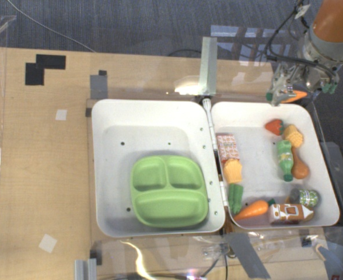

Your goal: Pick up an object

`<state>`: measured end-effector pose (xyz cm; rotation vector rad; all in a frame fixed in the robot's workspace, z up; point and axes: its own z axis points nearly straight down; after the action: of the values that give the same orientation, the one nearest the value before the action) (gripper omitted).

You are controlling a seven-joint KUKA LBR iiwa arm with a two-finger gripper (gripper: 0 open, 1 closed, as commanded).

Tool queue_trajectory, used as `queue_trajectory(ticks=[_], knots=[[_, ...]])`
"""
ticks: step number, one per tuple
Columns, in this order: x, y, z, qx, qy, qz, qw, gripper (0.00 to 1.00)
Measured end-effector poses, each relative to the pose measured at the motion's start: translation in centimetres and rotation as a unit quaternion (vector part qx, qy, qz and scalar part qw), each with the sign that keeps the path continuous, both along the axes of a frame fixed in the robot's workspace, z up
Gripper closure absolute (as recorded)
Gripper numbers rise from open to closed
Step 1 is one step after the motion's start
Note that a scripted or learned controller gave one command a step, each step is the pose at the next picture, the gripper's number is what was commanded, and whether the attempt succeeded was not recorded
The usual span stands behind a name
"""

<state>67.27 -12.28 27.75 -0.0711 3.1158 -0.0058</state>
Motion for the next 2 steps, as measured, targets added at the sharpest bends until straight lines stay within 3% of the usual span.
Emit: queue_trajectory(ticks=[1, 2], knots=[[0.1, 0.22, 0.81, 0.0007, -0.001, 0.002, 1.0, 1.0], [0.08, 0.21, 0.77, 0.0008, -0.001, 0.002, 1.0, 0.0]])
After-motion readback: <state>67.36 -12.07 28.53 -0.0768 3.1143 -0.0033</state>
